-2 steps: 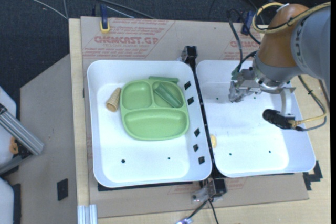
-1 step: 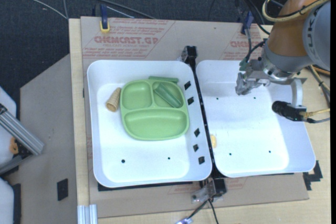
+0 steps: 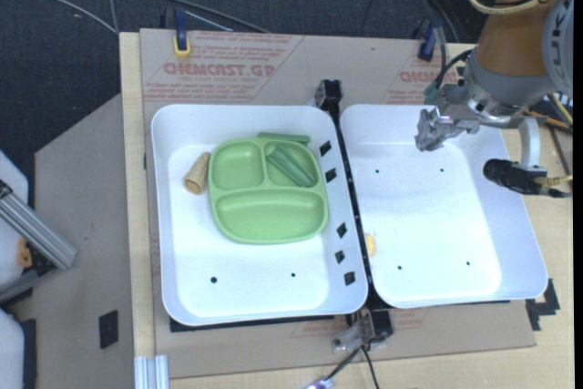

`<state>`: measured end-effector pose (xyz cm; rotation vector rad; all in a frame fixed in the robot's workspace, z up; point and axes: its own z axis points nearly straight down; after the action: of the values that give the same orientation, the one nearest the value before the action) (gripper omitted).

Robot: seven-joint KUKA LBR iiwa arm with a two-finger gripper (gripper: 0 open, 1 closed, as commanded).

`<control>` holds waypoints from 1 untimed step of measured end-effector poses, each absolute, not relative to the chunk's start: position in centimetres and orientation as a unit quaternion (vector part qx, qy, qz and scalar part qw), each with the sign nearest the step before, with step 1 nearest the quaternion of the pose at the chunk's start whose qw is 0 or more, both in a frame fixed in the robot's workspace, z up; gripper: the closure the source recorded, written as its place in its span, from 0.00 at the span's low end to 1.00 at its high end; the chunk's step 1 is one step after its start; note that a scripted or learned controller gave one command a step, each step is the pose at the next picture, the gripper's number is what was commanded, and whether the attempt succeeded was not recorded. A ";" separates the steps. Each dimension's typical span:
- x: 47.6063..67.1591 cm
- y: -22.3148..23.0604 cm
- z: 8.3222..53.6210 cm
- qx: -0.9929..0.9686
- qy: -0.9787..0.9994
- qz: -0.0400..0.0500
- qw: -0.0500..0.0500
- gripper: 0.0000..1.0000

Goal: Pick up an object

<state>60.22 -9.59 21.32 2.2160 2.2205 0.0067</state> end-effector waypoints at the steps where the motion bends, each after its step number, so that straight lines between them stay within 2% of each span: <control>1: 60.3 -9.6 23.1 0.707 0.707 0.001 0.001 1.00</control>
<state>60.33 -9.56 23.13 2.2183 2.2205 0.0045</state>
